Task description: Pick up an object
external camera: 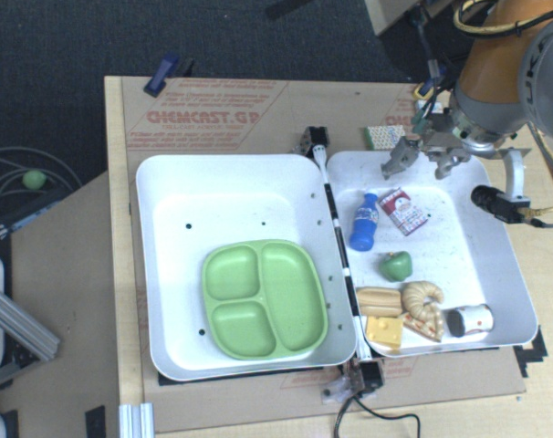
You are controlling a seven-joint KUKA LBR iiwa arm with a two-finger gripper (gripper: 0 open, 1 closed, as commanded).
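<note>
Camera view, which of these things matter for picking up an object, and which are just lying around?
Part of the job:
- gripper, above the right bin's far end
- blue bottle
- red-and-white packet
- green apple
- croissant
- bread roll
- cheese wedge
- white-and-black cylinder

Just lying about:
- green divided plate in the left bin
- blue clip on the board

Lighting even, fairly bright, from overhead. White bins (167, 208) near overexposed, mild glare on walls. Soft short shadows lay under green tray (263, 297) and my gripper (424, 160). Dark floor underexposed. Overall focus soft; small labels illegible; slight wide-angle bend at frame edges.
</note>
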